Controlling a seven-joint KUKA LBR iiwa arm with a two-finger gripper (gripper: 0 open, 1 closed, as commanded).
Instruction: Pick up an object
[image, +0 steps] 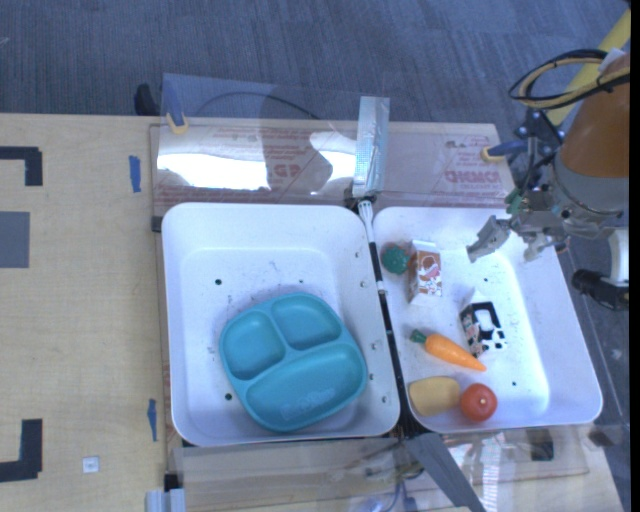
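Since nothing sits between the fingers, the pick looks not yet begun: the gripper (510, 238) hangs over the upper right part of the right bin (560, 340) with its fingers spread apart and bare, well above the things on the bin floor. All of the work is left, as far as I can judge: choosing a thing, coming down, closing and lifting. Candidates lie in that bin: a small carton (426, 272) with a red and white face stands nearest, just beside a green ball (394, 261); lower down lie a black and white block (481, 326), a carrot (450, 349) on its side, a yellow potato-like piece (433, 395) and a red tomato (478, 401) touching it. A teal divided plate (292, 361) lies in the left bin (190, 300).
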